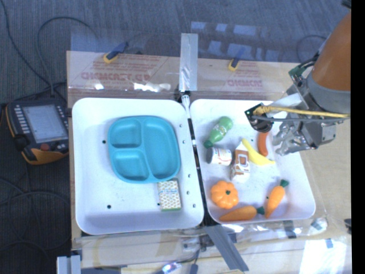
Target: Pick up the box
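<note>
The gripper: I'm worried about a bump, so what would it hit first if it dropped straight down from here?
Probably the floor of the right bin beside the banana, though the gripper hangs at an unclear height.

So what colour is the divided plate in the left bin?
The divided plate is a plain light blue, seen clearly in the camera view.

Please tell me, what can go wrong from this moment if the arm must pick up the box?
1. The box lies in the left bin, but the hand hovers over the right bin, so a descent here would likely hit toys instead.
2. The box lies flat against the blue plate, leaving little room for a finger on that side.
3. Crossing over, the arm might knock the green bottle.
</note>
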Controlling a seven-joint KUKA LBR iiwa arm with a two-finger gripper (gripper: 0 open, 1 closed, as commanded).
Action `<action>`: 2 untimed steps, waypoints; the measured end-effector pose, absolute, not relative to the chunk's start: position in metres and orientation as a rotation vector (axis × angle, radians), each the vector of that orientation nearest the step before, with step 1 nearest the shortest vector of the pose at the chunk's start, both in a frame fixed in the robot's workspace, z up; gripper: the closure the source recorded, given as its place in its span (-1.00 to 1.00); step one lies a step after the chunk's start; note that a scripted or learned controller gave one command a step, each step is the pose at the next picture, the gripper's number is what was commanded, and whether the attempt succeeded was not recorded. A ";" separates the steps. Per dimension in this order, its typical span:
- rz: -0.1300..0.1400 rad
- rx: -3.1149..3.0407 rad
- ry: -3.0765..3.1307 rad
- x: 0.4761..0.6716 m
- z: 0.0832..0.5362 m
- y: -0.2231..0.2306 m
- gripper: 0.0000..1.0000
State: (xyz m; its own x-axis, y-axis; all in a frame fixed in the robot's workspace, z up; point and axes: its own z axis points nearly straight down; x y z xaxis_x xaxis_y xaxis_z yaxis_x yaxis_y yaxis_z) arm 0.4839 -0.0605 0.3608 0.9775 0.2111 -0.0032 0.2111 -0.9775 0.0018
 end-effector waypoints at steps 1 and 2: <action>-0.002 3.121 0.339 0.485 0.434 -0.078 1.00; -0.005 3.122 0.317 0.494 0.434 -0.118 1.00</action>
State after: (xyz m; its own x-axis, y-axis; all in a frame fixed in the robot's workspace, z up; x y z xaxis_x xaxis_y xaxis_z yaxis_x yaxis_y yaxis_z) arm 0.4941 -0.1179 0.4339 0.9796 0.2011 -0.0037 0.2011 -0.9796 0.0027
